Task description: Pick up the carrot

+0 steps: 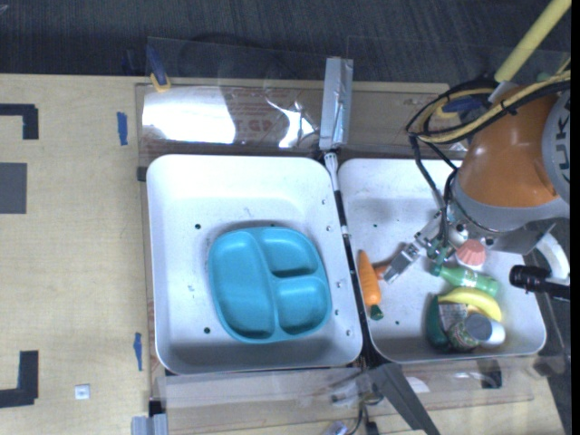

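Two shallow white bins sit side by side across the middle of the frame. The left bin [172,188] holds a blue divided plate [270,282], which lies toward its lower centre with three compartments facing up. The right bin [381,198] holds the rest of the objects.

The carrot [369,282] lies at the left side of the right bin, just beside the wall that the two bins share, its orange body pointing up the frame and its green stem end pointing down. In the lower right of that bin a yellow banana [475,303] rests on a dark green can [456,324], with a green bottle [467,279] just above them and a small pink object [471,256] beside the bottle.

The arm enters from the upper right, its orange band [507,157] large in the frame. The gripper [399,263] reaches down and left, its tip just right of the carrot and close to it; whether it touches cannot be told. Nothing shows between its tips, and whether they stand apart or together cannot be told from this angle.
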Controlling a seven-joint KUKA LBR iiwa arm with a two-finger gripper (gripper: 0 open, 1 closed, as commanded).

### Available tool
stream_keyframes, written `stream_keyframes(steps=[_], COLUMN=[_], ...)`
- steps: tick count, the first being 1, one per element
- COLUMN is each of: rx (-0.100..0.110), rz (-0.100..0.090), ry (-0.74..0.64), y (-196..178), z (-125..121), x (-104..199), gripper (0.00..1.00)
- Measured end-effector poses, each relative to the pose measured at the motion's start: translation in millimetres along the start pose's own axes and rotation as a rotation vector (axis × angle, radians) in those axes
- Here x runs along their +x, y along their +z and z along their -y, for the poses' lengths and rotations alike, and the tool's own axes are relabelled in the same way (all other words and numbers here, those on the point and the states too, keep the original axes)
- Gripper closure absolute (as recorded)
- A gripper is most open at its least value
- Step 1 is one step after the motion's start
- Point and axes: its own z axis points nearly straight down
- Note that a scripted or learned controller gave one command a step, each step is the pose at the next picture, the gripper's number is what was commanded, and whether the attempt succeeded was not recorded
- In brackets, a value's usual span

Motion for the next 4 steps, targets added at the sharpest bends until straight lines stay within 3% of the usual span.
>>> stream_keyframes(steps=[1, 2, 3, 4], rx=[-0.001, -0.002, -0.004, -0.001], rz=[0.0, 0.002, 0.005, -0.002], ry=[-0.126, -0.212, -0.686, -0.802], y=[-0.3, 96.7, -2.7, -0.7], z=[-6.8, 56.3, -39.8, 17.4], x=[-0.1, -8.1, -58.4, 6.6], gripper=[0.0, 0.0, 0.0, 0.0])
